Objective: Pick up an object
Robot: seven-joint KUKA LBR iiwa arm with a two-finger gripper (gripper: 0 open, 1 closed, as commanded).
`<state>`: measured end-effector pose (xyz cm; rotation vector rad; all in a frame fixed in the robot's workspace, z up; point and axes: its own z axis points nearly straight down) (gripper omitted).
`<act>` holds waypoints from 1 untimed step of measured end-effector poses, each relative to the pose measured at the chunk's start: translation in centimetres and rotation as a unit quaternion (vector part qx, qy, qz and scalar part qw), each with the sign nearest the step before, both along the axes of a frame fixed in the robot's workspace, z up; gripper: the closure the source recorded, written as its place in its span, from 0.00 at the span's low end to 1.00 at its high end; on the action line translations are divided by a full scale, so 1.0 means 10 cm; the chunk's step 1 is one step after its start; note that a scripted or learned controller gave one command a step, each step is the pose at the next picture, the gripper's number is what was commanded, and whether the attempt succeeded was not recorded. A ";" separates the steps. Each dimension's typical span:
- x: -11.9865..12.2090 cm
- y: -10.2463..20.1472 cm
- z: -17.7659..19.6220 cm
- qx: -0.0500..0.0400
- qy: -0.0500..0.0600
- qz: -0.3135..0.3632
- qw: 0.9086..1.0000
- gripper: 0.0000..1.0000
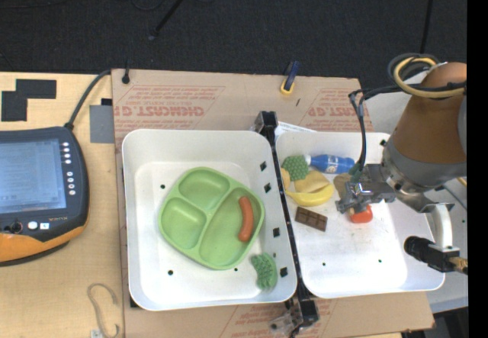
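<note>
Arm enters from right of frame, orange band above wrist. Pincer [355, 201] low in right bin [381, 275], centre-right of frame, directly over a small red object [362, 214]; contact w/ it unclear. Can't tell how far pincer is open, nor if anything is gripped.

Right bin, upper left part: blue bottle [332, 163], banana [311, 191], green leafy toy [295, 169], brown bar [311, 218] just below banana.

Left bin [145, 176]: green divided plate [206, 216] w/ sausage [245, 219] in its right section; broccoli [264, 271] beside plate, lower right.

Tablet [38, 188] on worktop [76, 92], left edge of frame.
</note>
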<state>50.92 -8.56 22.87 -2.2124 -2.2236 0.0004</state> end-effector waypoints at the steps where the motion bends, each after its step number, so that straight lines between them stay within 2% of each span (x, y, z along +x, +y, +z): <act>1: 0.02 0.55 0.09 0.000 -0.001 0.001 1.000 1.00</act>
